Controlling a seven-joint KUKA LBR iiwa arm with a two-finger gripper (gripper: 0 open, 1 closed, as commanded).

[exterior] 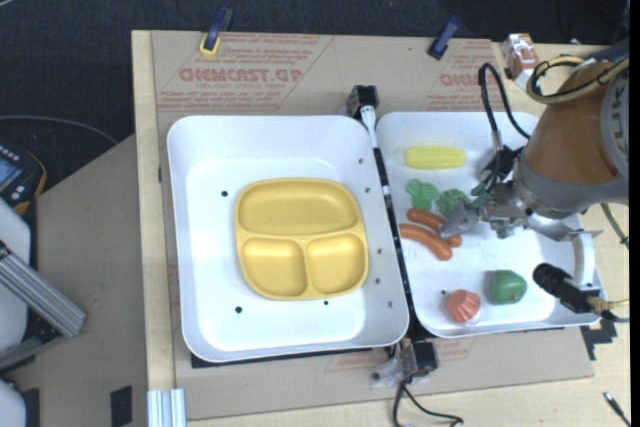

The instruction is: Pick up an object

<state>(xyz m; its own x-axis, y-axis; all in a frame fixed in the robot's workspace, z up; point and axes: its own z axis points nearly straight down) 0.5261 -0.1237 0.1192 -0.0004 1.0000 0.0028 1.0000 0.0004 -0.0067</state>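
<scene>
My hand (470, 205) sits low in the right bin (520, 130), at the green broccoli piece (451, 201); I cannot tell its grip state. Beside it lie two orange sausages (428, 233) and a green leafy piece (421, 190); corn (435, 157) toward the far edge; a lime (505, 287) and a strawberry (462, 306) near the front edge. The left bin (200, 215) holds a yellow divided tray (300, 237).

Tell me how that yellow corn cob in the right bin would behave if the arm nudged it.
The corn cob looks rounded and long, so it would probably roll sideways. It seems to be a light plastic toy, and the smooth white bin offers little grip, so it may slide.
</scene>
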